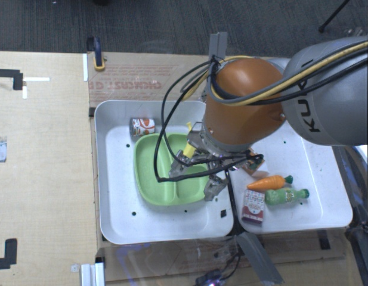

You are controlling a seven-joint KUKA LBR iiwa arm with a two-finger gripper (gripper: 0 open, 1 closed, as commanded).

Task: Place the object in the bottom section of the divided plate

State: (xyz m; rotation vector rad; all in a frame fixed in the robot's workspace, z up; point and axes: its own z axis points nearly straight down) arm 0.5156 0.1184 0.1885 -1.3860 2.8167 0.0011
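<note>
Your arm reaches in from the right and its orange wrist hangs over the seam between the two bins, covering the right part of the green divided plate (151,171) in the left bin (112,219). The gripper (213,186) sits low over the plate's right edge, close to the bottom section. You cannot tell from this view whether its fingers are apart or together, nor whether anything is between them; cables and the wrist mask them.

Candidate objects lie in the right bin (327,213): a toy carrot (267,182), a green bottle (288,195) just below it, and a small red packet (253,206) to their left. A small can (142,126) rests in the left bin, just beside the plate's upper rim.

Before you release, confirm that the gripper stands inside the divider, over the bottom section and not on the ridge. Lower until the object is near the plate floor, then open. Lift straight up, so that the cables do not drag the plate.
</note>
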